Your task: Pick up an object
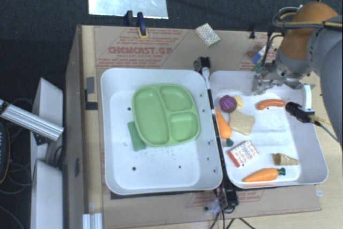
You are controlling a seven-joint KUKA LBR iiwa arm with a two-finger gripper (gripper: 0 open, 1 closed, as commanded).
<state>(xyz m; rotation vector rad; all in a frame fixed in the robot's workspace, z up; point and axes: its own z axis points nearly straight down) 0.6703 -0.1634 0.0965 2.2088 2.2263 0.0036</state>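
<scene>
I count several candidates in the right bin [313, 166]: a purple plum-like piece [228, 103] near its upper left, a tan cracker [241, 123] just below that, an orange carrot [223, 124] along the left wall, a red-and-white packet [244, 153] lower down, a second carrot [262, 174] at the front edge, a small cone [285, 159] to its right, and an orange sausage [270, 104] near the back. My hand [263, 83] sits at the bin's back edge, just up and left of the sausage; I cannot tell how its grip stands, and I see nothing in it. The left bin [115, 131] carries a green divided tray [166, 114] over a green strip [135, 137]. Both bins rest on the cardboard-covered surface [161, 48].
</scene>
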